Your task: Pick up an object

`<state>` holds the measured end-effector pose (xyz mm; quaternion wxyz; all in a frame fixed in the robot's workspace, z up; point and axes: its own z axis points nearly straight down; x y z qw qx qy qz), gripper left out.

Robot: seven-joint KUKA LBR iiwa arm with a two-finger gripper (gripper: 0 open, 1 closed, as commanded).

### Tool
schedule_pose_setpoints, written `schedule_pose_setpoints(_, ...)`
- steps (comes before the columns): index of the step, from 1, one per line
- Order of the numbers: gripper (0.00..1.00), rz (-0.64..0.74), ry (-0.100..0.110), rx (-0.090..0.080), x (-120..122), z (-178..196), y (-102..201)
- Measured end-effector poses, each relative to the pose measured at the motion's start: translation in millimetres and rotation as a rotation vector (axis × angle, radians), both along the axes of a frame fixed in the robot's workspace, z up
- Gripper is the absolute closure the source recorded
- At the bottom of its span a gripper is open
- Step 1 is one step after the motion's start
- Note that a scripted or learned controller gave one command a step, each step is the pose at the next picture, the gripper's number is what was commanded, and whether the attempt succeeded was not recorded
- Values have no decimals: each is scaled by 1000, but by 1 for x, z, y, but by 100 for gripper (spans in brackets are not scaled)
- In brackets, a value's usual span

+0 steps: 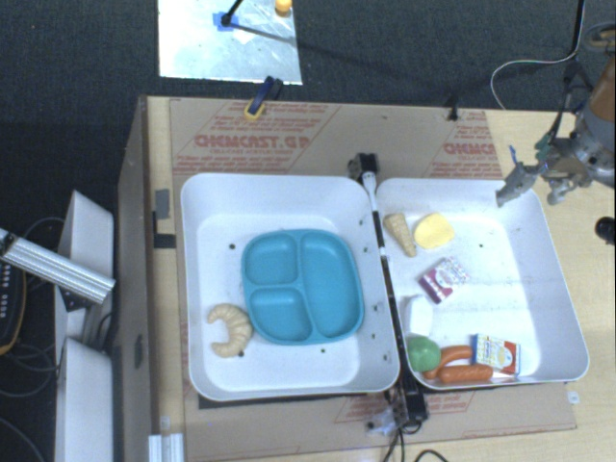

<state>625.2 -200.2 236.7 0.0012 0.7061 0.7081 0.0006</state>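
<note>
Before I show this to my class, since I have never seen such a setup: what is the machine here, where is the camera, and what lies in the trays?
One camera looks down at a slant on a bench. At the right edge is a robot arm's gripper, hanging above the far right corner of the right bin and holding nothing.

The left bin holds a blue divided plate and a toy croissant beside it.

The right bin holds a pale cone-shaped piece, a yellow block, a small red-and-white packet, a green ball, an orange carrot-like piece and a small carton.
</note>
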Motion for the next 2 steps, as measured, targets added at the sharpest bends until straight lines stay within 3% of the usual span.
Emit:
schedule_pose_setpoints(1,0,2,4,2,-14,-94,42)
schedule_pose_setpoints(2,0,1,2,1,-48,-153,82)
